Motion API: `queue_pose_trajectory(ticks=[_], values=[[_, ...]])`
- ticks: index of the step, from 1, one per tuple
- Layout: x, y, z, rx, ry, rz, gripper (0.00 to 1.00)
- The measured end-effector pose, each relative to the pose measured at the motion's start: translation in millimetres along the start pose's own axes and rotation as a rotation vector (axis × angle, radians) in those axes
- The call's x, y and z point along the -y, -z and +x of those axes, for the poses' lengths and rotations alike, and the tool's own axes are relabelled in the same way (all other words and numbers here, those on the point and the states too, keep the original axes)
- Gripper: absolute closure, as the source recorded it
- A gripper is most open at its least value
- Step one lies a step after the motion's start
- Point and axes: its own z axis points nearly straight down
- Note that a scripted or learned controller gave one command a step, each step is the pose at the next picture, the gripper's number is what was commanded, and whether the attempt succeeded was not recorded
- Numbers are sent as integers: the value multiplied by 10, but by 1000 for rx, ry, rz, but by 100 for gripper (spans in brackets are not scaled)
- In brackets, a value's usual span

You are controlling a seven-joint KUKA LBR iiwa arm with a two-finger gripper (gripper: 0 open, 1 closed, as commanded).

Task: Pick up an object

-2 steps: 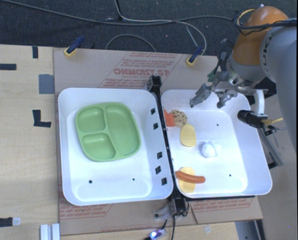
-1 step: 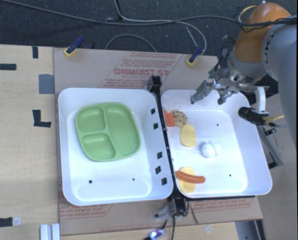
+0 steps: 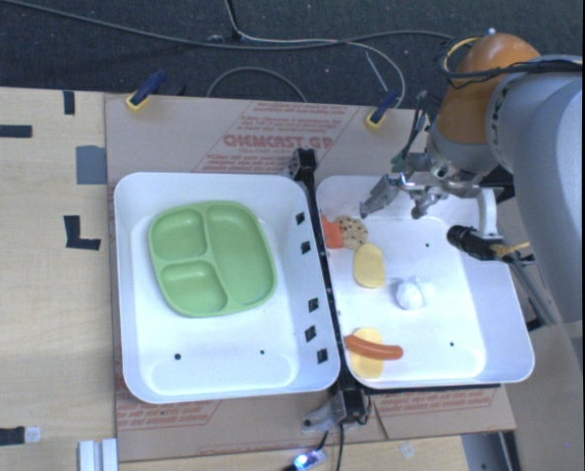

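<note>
In the right bin point(image 3: 469, 356) lie several small toy foods. A speckled cookie point(image 3: 351, 230) and an orange-red piece point(image 3: 331, 234) rest against the left wall. A yellow oval piece point(image 3: 369, 266) lies just below them, and a small white lump point(image 3: 410, 293) sits near the middle. A hot dog on a yellow bun point(image 3: 372, 349) is at the front left. My gripper point(image 3: 400, 202) hovers over the bin's back part, up and to the right of the cookie. It is open, with nothing between its fingers point(image 3: 376, 202).
The left bin point(image 3: 135, 351) holds a green divided plate point(image 3: 212, 258). A black divider with clips point(image 3: 317, 292) runs between the bins. The arm's grey body and orange band point(image 3: 484, 86) loom over the right bin's back right corner. Cables cross the dark floor behind.
</note>
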Motion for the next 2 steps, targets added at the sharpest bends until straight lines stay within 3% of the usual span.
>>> queue_pose_trajectory(ticks=[1, 2], values=[[-3, -510, 5, 0, 0, -1, 0], [-30, -364, 26, -1, 3, -10, 100]])
